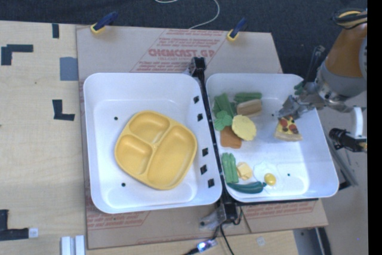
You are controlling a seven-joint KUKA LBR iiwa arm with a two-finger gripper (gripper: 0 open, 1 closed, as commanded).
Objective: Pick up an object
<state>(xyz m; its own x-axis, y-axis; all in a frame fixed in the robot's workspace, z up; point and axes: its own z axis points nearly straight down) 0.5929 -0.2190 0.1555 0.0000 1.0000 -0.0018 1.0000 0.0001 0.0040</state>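
Note:
My gripper (pixel 292 107) reaches in from the right and hangs over the right part of the right bin (pixel 310 155). Directly below and touching its tip in the image lies a toy pizza slice (pixel 288 129), yellow with red dots. Whether the slice is gripped is unclear from this angle. Other toy foods fill the bin's left side: a hot dog (pixel 249 106), a green bean (pixel 248 95), green leaves (pixel 222 107), a yellow chip (pixel 243 127), a brown piece (pixel 230 140) and a fried egg (pixel 266 177).
The left bin (pixel 98 128) holds a yellow divided plate (pixel 156 149). A green cucumber (pixel 228 165), a cheese cube (pixel 243 172) and a dark green pod (pixel 246 187) lie by the right bin's front left. A black divider (pixel 206 128) separates the bins.

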